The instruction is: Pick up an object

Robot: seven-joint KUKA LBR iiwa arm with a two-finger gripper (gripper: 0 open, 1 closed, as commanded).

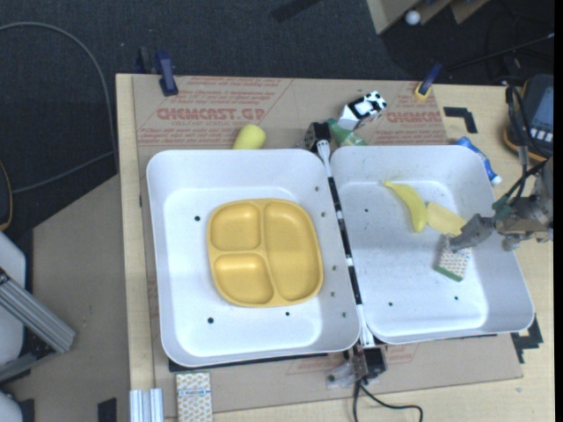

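In the right bin (413, 315) a yellow banana (405, 200) lies toward the back. Beside it on the right is a yellow block (444, 221). A small checkered pad with a green edge (453, 262) lies just in front of the block. My gripper (479, 229) comes in low over the bin's right rim. Its grey tip is right next to the block and just above the pad. Nothing can be seen held in it.
A yellow divided plate (264, 251) sits in the middle of the left bin (176, 192). Behind the bins on the bench are a yellow lump (250, 136), a black-and-white object (363, 108) and two blue clamps (164, 73). Cables hang at the right edge.
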